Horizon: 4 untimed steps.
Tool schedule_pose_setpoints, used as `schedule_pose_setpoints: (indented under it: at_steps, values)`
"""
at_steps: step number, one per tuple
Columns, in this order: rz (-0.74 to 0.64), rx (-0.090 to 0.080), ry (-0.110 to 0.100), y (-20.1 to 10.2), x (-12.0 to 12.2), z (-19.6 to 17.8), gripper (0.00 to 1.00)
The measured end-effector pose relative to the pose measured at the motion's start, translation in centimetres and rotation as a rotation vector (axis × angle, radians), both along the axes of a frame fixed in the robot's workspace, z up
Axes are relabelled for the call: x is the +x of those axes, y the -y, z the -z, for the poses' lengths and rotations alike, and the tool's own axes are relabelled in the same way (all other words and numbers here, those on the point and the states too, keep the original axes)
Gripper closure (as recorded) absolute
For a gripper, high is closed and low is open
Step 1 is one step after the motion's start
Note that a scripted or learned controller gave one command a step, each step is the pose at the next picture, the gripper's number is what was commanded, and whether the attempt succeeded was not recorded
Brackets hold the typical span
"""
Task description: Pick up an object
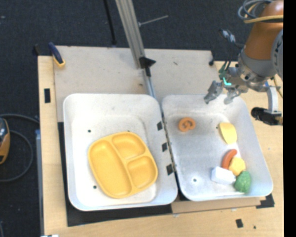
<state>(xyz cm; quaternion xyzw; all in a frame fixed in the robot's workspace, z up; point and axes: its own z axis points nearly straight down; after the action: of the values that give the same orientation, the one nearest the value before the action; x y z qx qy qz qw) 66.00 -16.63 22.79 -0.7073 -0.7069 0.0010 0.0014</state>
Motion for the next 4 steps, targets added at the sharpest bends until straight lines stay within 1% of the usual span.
schedule_pose_setpoints:
  at_steps: [1, 2, 3, 4]
  values:
    - [-0.001, -0.001, 0.005, 0.0, 0.1, -0.3, 0.0]
    - [-0.002, -0.002, 0.0, -0.2, 0.1, 6.0, 0.0]
    - [0.0, -0.002, 0.0, -0.4, -0.9, 11.1, 0.0]
    - [0.002, -0.004, 0.01, -0.2, -0.7, 12.3, 0.0]
